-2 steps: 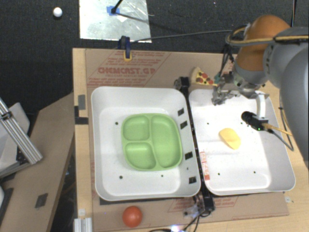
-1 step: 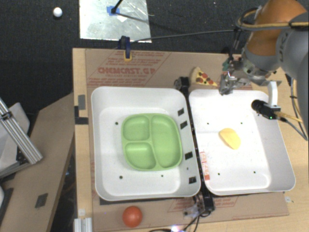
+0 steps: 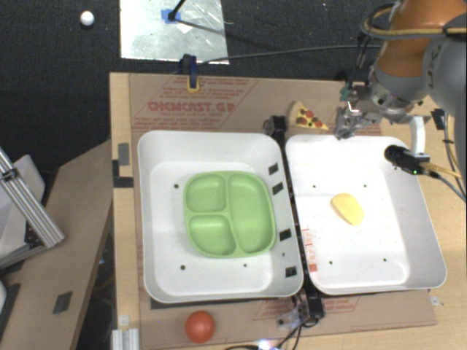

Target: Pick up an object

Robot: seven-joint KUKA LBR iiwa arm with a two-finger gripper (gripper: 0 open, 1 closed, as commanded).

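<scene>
Hand (image 3: 349, 126) low over right bin's (image 3: 379, 268) far rim, wrist vertical

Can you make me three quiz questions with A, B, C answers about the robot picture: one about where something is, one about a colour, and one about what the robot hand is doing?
1. Where is the yellow object?
A. In the right bin
B. On the green tray
C. On the dark floor

2. What colour is the divided tray in the left bin?
A. Blue
B. Green
C. Black

3. Where is the gripper?
A. Pressed on the green tray
B. Beside the red ball
C. Over the far edge of the right bin

Answers:
1. A: it lies on the white floor of the right bin.
2. B: its three compartments are light green.
3. C: it is at the bin's far rim near the pizza slice toy, apart from the yellow object.
</scene>
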